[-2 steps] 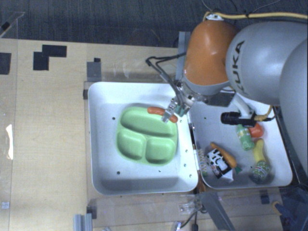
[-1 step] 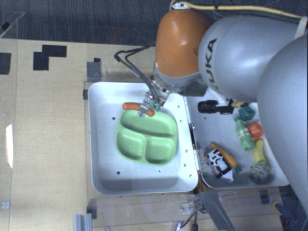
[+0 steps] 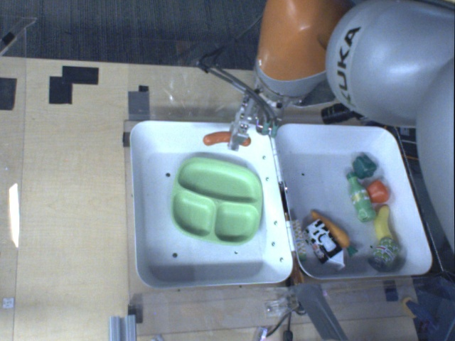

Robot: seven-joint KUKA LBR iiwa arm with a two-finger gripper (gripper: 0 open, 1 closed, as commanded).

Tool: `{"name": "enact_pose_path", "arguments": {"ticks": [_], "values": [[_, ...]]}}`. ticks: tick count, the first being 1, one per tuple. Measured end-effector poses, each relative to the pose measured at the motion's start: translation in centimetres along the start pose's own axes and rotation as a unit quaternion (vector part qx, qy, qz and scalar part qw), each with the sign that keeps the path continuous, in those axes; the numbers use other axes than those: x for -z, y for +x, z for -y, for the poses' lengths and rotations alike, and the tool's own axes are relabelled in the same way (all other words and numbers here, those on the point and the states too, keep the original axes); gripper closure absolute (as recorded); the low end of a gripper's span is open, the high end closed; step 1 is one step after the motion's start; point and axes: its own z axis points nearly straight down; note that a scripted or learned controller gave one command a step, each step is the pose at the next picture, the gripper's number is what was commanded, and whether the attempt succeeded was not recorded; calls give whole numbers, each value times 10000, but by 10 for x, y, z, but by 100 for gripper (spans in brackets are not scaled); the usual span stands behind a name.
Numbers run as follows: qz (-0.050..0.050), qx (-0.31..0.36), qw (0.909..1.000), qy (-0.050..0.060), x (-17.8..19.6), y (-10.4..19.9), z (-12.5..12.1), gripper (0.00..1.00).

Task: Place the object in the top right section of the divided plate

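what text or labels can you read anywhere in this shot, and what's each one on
"KUKA": dark letters running up the grey arm casing, partly cut off by its curve.
The black and white pack in the right bin: print too blurred to read.
The green bottle: label too small to read.
No text shows on the green plate or the left bin.
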Motion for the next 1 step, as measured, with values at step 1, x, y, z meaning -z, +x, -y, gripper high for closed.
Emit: {"name": "enact_pose_path", "arguments": {"ticks": [1], "values": [[-17,1967,9805,-10,-12,51,-74,100]]}}
